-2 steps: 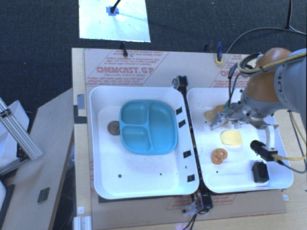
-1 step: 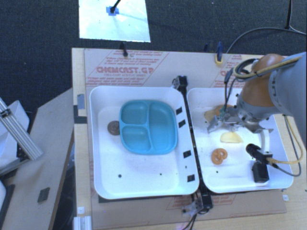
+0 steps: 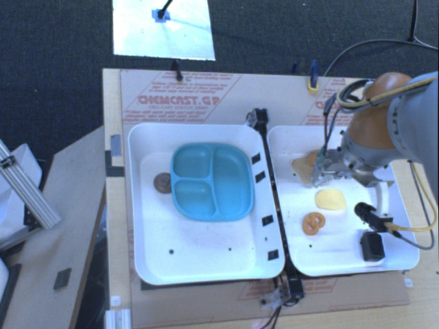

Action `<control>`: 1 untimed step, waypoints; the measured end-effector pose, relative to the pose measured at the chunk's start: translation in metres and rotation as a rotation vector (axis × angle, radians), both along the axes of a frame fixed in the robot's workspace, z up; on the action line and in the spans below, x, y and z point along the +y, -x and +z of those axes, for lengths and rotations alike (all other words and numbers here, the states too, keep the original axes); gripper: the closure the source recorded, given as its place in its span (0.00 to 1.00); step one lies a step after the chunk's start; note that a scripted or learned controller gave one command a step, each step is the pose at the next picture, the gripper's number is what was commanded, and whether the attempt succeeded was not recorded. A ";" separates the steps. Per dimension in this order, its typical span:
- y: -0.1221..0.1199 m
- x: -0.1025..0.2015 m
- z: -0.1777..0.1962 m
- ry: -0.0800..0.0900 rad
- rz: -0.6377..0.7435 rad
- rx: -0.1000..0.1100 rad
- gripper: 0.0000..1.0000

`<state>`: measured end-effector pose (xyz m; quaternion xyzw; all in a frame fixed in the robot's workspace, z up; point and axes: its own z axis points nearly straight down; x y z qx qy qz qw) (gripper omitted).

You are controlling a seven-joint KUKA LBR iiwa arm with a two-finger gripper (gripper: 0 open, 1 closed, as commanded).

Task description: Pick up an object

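In the right bin point(image 3: 343, 256), my gripper point(image 3: 320, 175) hangs low over the upper left part, right beside a tan flat piece point(image 3: 302, 167) and touching or overlapping its right edge. A pale yellow oval piece point(image 3: 330, 199) lies just below the gripper. An orange pretzel-shaped piece point(image 3: 313, 223) sits further toward the front. A small black block point(image 3: 372, 246) rests near the bin's front right corner. The grey arm with its orange band point(image 3: 384, 88) reaches in from the right.
The left bin point(image 3: 147, 252) holds a blue divided plate point(image 3: 210, 182) and a small brown disc point(image 3: 162, 182) to its left. A black divider point(image 3: 269, 197) runs between the bins. Cables loop along the arm on the right.
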<state>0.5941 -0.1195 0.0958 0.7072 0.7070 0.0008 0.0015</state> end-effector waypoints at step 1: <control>0.006 0.007 0.052 0.000 0.005 -0.002 1.00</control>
